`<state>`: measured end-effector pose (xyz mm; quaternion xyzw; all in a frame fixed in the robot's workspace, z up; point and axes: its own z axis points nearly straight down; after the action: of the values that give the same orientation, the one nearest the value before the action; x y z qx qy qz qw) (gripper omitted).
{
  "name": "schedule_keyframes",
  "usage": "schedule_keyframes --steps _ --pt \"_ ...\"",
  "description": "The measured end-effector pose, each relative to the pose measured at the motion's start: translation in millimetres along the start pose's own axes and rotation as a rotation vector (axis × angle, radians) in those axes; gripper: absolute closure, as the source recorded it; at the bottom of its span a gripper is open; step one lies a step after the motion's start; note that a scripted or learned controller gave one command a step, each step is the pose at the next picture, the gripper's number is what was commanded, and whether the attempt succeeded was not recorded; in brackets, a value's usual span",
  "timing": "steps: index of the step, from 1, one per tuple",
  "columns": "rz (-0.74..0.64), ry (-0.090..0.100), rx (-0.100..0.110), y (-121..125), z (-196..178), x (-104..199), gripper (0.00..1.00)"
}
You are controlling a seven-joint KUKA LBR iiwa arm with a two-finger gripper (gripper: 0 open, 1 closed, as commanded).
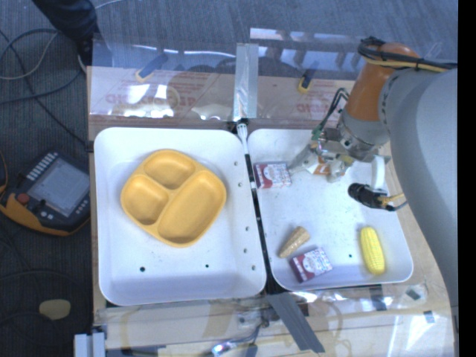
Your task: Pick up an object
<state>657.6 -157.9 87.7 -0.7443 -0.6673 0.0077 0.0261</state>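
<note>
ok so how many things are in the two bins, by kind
yellow divided plate: 1
red-and-white packets: 2
tan cone: 1
yellow corn cob: 1
total: 5 clearly visible

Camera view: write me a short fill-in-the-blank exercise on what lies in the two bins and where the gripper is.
1. The divided plate in the left bin is ____ in colour.
2. The right bin holds ____ red-and-white packets.
3. The gripper is above the ____ of the two bins.

Missing words: yellow; two; right.
</note>
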Motion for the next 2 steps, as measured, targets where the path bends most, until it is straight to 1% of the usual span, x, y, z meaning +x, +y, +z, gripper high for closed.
schedule_keyframes --steps 1,2 --pt "0.001 -0.011 0.002 -1.6 -6.8 -4.2 1.00" --pt "-0.306 -0.035 -0.043 -5.8 -131.3 35.3 1.00"
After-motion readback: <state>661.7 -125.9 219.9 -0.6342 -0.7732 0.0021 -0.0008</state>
